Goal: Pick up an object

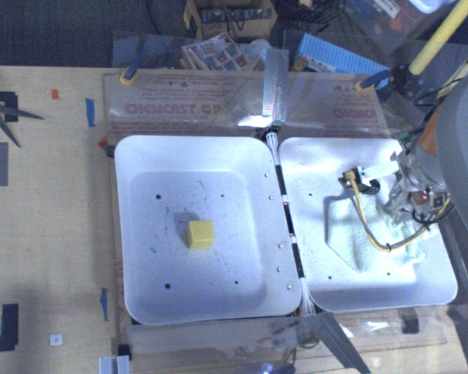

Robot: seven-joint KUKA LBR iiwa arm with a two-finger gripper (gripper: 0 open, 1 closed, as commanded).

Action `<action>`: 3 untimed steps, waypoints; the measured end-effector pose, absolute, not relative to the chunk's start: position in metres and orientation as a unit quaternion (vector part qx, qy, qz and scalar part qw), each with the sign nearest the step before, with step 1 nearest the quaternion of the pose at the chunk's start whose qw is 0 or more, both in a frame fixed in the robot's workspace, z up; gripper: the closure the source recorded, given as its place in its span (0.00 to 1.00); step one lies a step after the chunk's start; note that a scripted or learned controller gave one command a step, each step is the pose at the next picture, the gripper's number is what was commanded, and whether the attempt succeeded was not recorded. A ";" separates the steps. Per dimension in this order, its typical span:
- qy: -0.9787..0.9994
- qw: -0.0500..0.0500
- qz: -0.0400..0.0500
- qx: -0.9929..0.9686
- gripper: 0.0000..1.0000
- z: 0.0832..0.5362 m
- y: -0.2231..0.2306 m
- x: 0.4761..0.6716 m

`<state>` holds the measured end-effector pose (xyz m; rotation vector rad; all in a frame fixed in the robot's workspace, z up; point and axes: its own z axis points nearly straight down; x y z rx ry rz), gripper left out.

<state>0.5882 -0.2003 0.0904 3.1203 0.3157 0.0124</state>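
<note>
- Wooden bench [39,232] fills the left side of the view, pale and bare apart from a few small blue and red tape marks and dark fixtures at its left edge.
- Behind the bins, at the top, lie clear plastic sheets with red lettering, a blue-handled clamp near each far corner, and a clutter of boxes and cables beyond.
- Left bin [140,162], shallow and white with rounded corners, has a slightly scuffed floor with a few dark specks.
- On that floor, a little left of the middle, sits a small yellow block [201,234], resting flat and well apart from all four walls, with nothing touching it.
- A narrow seam with a row of small fasteners divides the left bin from the right bin [320,170], the two standing edge to edge.
- Over the right bin's right half hangs the gripper [402,201], a tangle of metal parts with a yellow cable looping below it; it casts a shadow on the bin floor to its left.
- Whether the gripper's pincer is spread or closed cannot be told, and nothing is visibly held in it.
- The grey arm [462,131] enters from the right edge, with a sliver of orange at the wrist.
</note>
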 end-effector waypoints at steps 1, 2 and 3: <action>0.103 0.003 0.003 0.995 1.00 0.101 -0.198 0.589; 0.100 -0.003 0.004 0.995 1.00 0.090 -0.221 0.498; 0.099 -0.003 0.004 0.995 1.00 0.100 -0.222 0.498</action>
